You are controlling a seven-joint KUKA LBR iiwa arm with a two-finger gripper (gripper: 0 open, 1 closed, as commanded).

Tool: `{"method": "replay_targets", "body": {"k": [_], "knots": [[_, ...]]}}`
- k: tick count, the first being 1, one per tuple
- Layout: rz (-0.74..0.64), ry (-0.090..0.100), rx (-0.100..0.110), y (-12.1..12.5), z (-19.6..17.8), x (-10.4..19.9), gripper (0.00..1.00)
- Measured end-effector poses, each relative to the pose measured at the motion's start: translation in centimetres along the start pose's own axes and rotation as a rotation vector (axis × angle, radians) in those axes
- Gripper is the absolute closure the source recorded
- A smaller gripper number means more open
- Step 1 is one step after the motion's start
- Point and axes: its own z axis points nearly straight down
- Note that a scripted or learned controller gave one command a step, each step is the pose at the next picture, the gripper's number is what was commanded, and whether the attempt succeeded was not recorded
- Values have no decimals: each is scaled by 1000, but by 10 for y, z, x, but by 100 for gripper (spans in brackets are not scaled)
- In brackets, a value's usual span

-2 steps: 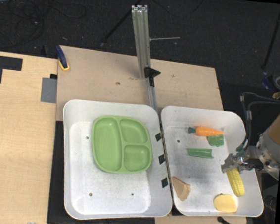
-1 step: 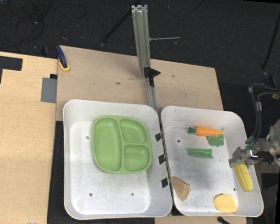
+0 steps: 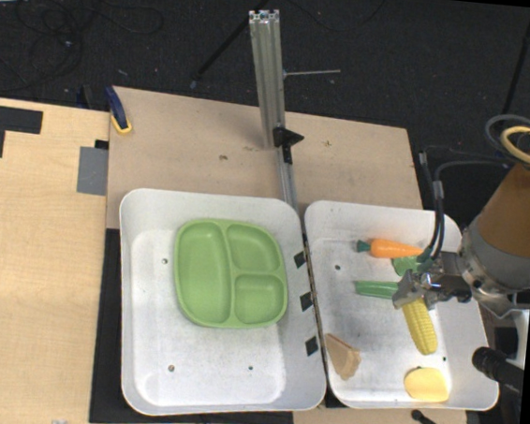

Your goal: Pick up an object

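Near the right bin's [image 3: 486,394] centre, yellow corn cob [image 3: 421,326] lying flat, tool [image 3: 415,290] touching its 12 o'clock end, grip perhaps unclear, orange carrot [image 3: 395,250] at 12, green divided plate [image 3: 232,274] in left bin [image 3: 137,353] at 9.

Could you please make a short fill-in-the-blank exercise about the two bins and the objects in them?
1. The green divided plate lies in the ____ bin.
2. The gripper is in the right bin, just above the yellow ____.
3. The carrot is coloured ____.

Missing words: left; corn; orange
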Motion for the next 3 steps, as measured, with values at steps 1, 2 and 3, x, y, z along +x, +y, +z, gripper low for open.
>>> {"method": "replay_targets", "body": {"k": [1, 2, 3], "knots": [[3, -1, -1, 28, 2, 50, 100], [2, -2, -1, 47, 18, 99, 100], [2, -2, -2, 68, 12, 149, 100]]}}
